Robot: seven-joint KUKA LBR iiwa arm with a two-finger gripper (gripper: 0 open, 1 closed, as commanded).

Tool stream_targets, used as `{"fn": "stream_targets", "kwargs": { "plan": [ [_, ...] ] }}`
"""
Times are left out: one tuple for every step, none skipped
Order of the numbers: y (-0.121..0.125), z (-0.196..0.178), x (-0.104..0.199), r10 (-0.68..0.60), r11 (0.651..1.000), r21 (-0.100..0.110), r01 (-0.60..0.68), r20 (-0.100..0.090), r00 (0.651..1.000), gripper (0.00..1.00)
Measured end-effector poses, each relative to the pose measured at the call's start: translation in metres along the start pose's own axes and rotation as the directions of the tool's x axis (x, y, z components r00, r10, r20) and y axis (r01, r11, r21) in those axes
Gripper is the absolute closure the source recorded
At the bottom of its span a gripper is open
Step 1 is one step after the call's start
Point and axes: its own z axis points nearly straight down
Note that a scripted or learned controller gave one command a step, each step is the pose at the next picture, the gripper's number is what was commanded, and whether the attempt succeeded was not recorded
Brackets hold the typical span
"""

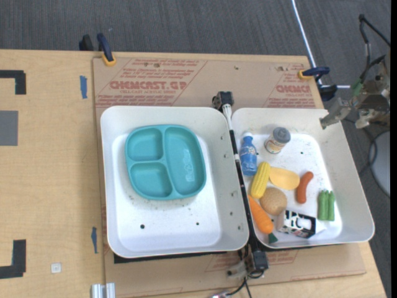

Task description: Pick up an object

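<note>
The right bin holds several toy foods: a blue bottle, a small grey-lidded jar, a corn cob, a yellow piece, a red sausage, a green vegetable, a brown round piece, a carrot and a black-and-white item. My gripper hangs at the right edge of the view, just outside the right bin's far right corner, above the bench. It is small and blurred, and nothing shows in it.
The left bin holds a teal divided plate. A black clamp sits where the two bins meet at the back. Cables and arm hardware crowd the right edge. Blue clips hold the cardboard sheet.
</note>
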Motion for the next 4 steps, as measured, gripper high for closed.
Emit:
{"fn": "stream_targets", "kwargs": {
  "plan": [
    [-0.029,0.131,-0.035,-0.317,0.948,-0.001,0.317,0.0,0.948,0.0],
    [-0.033,0.187,-0.003,-0.28,0.96,-0.005,0.28,0.004,0.96,0.0],
    [-0.052,0.187,0.026,-0.458,0.889,-0.005,0.458,0.004,0.889,0.0],
    [-0.052,0.177,0.026,-0.457,0.889,-0.008,0.457,0.006,0.889,1.0]
  ]
}}
